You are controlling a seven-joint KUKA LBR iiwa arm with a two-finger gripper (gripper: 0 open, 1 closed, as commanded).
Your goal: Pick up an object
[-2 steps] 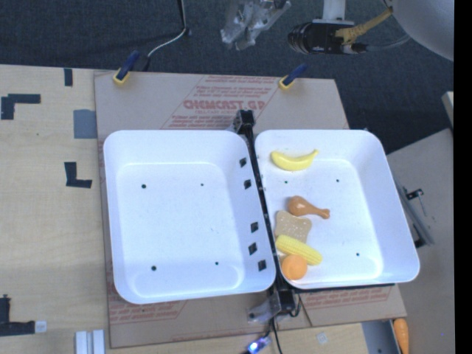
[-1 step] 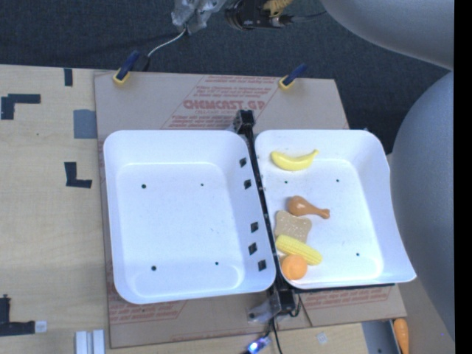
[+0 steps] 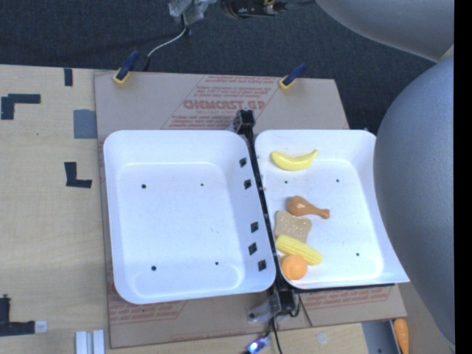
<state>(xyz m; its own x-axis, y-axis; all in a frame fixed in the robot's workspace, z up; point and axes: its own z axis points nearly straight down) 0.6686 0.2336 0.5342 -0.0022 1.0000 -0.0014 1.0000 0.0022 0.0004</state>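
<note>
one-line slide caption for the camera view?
Banana, drumstick, bread slice, corn cob and orange in right bin.

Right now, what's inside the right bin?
The right bin holds a banana, a drumstick, a bread slice, a corn cob overlapping the slice's near edge, and an orange. Whatever lies under the bread is hidden.

Counter (image 3: 44,198): pale wood surface with dark tape marks at left. A brown cardboard sheet (image 3: 221,102) lies flat on it, held by two blue-and-yellow clamps (image 3: 125,68) at its far edge. Two white bins (image 3: 118,198) sit side by side on the sheet, touching.
</note>
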